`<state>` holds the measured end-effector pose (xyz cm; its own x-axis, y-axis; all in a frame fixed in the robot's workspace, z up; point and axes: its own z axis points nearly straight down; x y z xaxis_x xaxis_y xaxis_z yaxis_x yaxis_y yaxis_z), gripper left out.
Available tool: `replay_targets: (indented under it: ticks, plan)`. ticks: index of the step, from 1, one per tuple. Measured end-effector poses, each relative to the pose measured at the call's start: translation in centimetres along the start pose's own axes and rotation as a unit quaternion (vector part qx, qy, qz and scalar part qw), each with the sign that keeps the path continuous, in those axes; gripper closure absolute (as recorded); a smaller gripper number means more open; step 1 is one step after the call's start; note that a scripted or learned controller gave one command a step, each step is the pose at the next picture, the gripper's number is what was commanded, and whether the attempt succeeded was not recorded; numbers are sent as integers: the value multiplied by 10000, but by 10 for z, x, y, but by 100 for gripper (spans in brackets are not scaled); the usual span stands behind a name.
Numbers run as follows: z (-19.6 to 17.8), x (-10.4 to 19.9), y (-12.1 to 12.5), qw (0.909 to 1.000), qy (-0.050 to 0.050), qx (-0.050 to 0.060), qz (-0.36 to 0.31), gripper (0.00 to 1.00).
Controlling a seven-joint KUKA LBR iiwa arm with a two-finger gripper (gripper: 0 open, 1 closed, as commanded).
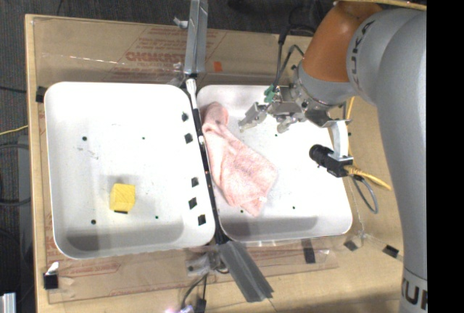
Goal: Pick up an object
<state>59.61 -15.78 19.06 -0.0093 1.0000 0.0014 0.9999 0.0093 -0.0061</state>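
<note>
A crumpled pink cloth [236, 163] lies in the right bin [312, 210], along its left side against the divider. A small yellow block [122, 198] sits in the left bin [80, 109], toward its front. My gripper [265, 117] hovers over the back of the right bin, just right of the cloth's upper end. Its fingers are spread open with nothing between them.
A grey metal bar [196, 36] runs along the divider between the bins and sticks out at the back. The arm's grey body and orange band [341, 43] fill the right side. A black cable connector [330, 158] hangs over the right bin's right part.
</note>
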Motion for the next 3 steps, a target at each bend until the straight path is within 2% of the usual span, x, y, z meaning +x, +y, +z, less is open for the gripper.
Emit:
replay_targets:
  ticks: [1,2,3]
  plan:
    - [99,11,7,9946,-9,-18,-1034,0]
    - [89,11,7,9944,-5,-8,-1054,100]
    - [-1,78,61,10000,-8,-11,17,100]
